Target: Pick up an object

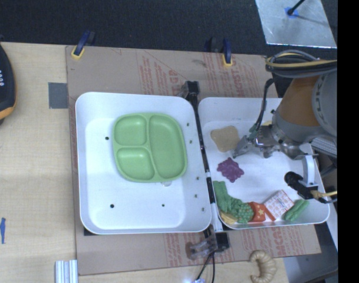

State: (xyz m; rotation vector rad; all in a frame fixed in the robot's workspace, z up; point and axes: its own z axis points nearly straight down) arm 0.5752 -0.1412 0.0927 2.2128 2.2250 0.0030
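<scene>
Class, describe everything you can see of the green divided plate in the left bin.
The green divided plate is pale green, looks like matte plastic, and is a rounded square with three compartments: two smaller ones on its left side, one long one on its right. It lies flat, slightly rotated, in the upper middle of the left bin, resting on the bin's white floor. Nothing lies in it, and nothing else touches it.

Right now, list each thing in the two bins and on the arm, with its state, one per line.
green divided plate: flat in the left bin, compartments bare
tan piece: loose in the right bin, near its back
purple piece: loose, mid-bin
green vegetables: piled at the front wall
red piece: beside them
small carton: lying tilted
gripper: low over the right bin, holding nothing visible
</scene>
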